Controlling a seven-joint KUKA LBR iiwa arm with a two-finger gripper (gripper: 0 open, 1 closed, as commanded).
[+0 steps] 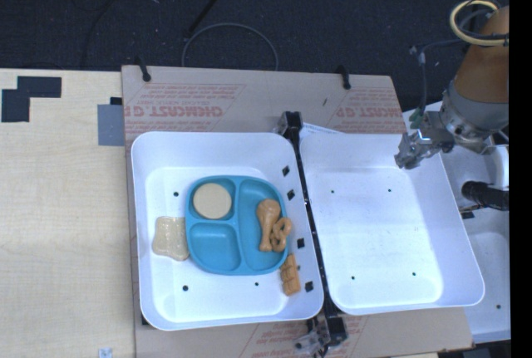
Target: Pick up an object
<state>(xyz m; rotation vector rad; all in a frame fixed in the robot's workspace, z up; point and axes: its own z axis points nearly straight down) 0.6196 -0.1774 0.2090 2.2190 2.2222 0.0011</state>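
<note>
Hovering gripper [410, 154] sits over the right bin's [391, 223] upper-right rim.

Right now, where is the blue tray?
The blue tray lies in the left bin, between a pale beige piece and a tan piece.

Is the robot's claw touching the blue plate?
Apart. The camera view shows the gripper at the right bin's far right corner, while the blue plate lies in the left bin.
</note>
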